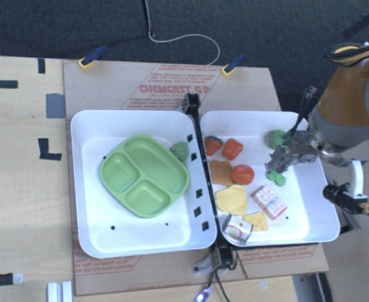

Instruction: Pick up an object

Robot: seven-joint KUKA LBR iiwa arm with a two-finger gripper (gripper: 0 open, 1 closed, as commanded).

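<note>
The pincer (279, 164) is hanging over the right bin (310, 228), near its far right part, with the grey arm (342, 115) and its orange band reaching in from the right edge of the camera view. Whether the pincer is spread or closed cannot be told from this slanted angle, and nothing is showing plainly between its tips. A green toy (276, 178) is lying just beneath and beside the pincer's tip, and a second green piece (276, 137) is sitting just beyond the pincer, toward the far wall of the bin; whether the two belong to one object cannot be told. To the pincer's left, well apart from it, a cluster of play food is lying along the divider: an orange-red pepper (232, 148) and a small red-and-green fruit (213, 145) farthest back, a brown slice (220, 172) and a red tomato (242, 173) in front of them, then a yellow piece (230, 199). Nearer the camera than the pincer, a small pink-and-white box (267, 201) is lying tilted, with a yellow wedge (255, 221) and a small tin (237, 229) beside the near wall. Far to the pincer's left, in the left bin (87, 168), a green divided plate (145, 176) is resting, with a small green object (180, 150) touching its far right rim.
</note>
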